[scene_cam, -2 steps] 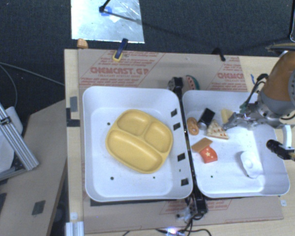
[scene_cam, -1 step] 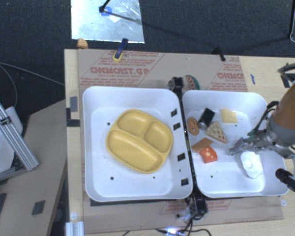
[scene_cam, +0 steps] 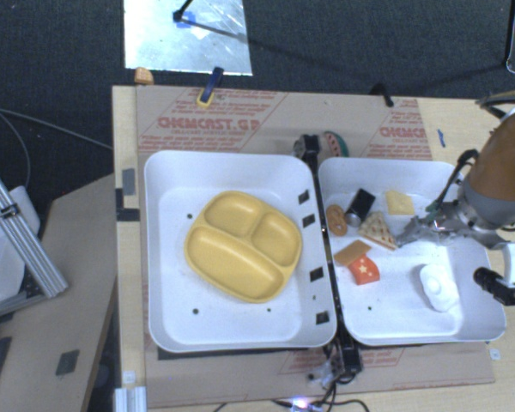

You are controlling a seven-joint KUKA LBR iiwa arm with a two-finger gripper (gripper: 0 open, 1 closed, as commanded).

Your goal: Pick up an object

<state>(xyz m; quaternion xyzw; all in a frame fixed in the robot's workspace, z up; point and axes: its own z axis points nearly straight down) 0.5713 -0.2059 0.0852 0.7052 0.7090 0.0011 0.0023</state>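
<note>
Jaws (scene_cam: pixel 405 232) sit low in right bin (scene_cam: pixel 476 316), near its far edge; open or closed, cannot tell. Waffle piece (scene_cam: pixel 378 229) lies just beside the tips toward the left bin (scene_cam: pixel 167 316), apparently not gripped.

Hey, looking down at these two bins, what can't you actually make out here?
- Gripper: too small and blurred in the camera view to tell whether it is open or shut.
- Arm: cut off by the right edge.
- Round green-rimmed item behind the bins: partly hidden by the black bracket.
- Small foods in the right bin: too small to identify surely.
</note>
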